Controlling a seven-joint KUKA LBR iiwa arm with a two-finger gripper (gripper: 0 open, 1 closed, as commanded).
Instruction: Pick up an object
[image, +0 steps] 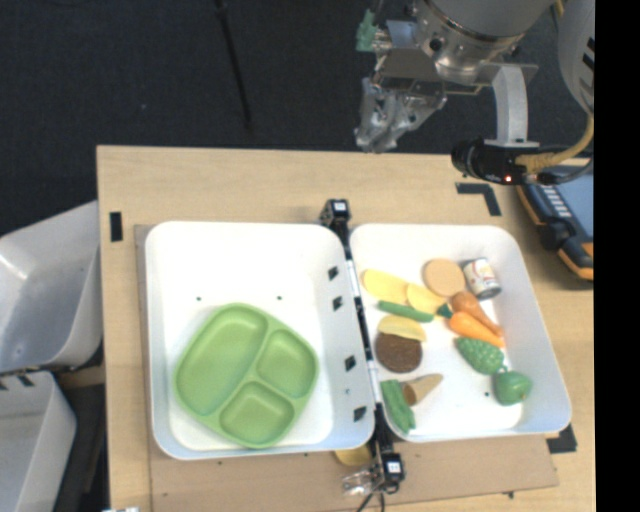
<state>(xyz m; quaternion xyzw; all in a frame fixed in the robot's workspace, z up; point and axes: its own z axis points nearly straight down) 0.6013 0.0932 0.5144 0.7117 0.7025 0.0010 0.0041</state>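
My gripper (378, 135) hangs high above the bench's far edge, behind the two bins and well apart from every object. The right bin (530, 300) holds several toy foods: a yellow piece (384, 285), a tan disc (440, 275), a small tin can (482, 277), two orange carrots (472, 317), a green knobbly piece (478, 354), a green pepper (511, 387), a brown patty (398, 352), a tan cone (424, 387) and a green cucumber (398, 408). Nothing hangs below the gripper.
The left bin (200, 260) bears a green divided plate (247, 374) in its near half. A ridge with black clips (352, 300) separates the bins. Black and orange gear (555, 215) sits at the bench's far right. A white tub (40, 290) stands off the left side.
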